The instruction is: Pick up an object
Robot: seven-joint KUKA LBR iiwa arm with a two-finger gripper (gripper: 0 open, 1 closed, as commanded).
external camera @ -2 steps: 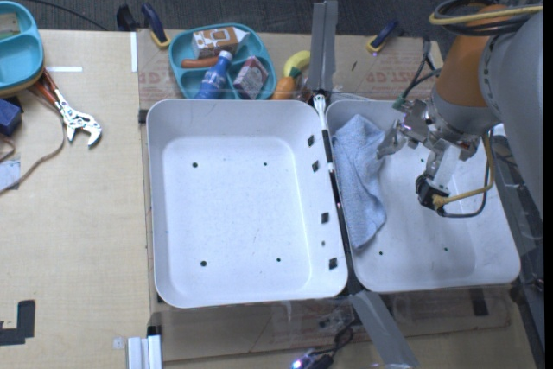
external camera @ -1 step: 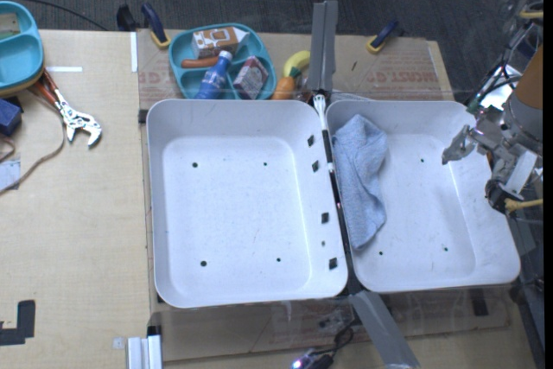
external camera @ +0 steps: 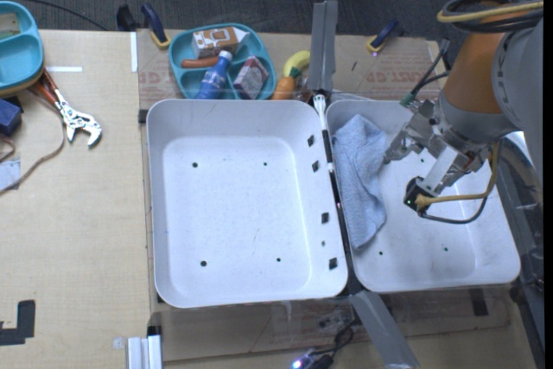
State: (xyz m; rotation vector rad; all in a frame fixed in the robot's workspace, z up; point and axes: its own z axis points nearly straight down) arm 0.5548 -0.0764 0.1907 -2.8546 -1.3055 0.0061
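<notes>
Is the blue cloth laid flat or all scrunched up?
Scrunched up. The cloth lies in wrinkled folds, bunched along the left side of the right-hand bin, not spread flat.

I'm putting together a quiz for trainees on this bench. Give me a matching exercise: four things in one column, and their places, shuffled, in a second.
Things
1. blue-grey cloth
2. wrench
3. teal tray
4. yellow banana

Places
A. on the bare bench, at the view's left
B. behind the left bin, with small items in its compartments
C. in the right bin, along its left wall
D. right beside the grey post

Pairs: 1-C, 2-A, 3-B, 4-D
</notes>
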